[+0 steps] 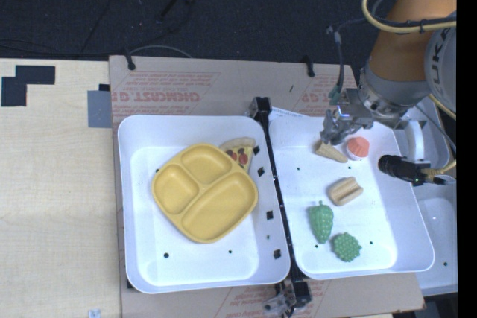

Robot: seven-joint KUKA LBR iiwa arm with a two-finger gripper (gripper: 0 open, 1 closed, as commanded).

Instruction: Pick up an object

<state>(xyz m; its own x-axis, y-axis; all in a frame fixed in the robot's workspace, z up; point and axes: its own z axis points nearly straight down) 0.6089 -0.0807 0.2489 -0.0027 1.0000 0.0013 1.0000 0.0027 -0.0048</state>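
My gripper (335, 132) hangs low over the back of the right bin (406, 249), right behind a tan wedge-shaped piece (330, 152) and left of a round pink-orange piece (358, 147). Nothing shows between its fingers. Further forward in that bin lie a tan bread-like block (345, 191), a green strawberry-shaped piece (321, 222) and a green bumpy cluster (346, 246). The left bin (141, 249) holds a yellow divided plate (205, 192) with a pizza slice (240, 153) tucked behind its far edge.
A black divider rail (274, 190) runs between the two bins. A black cylindrical part (402, 168) of the arm juts over the right bin's right rim. Cardboard (194, 89) lies under the bins, with a wooden bench top (52, 190) to the left.
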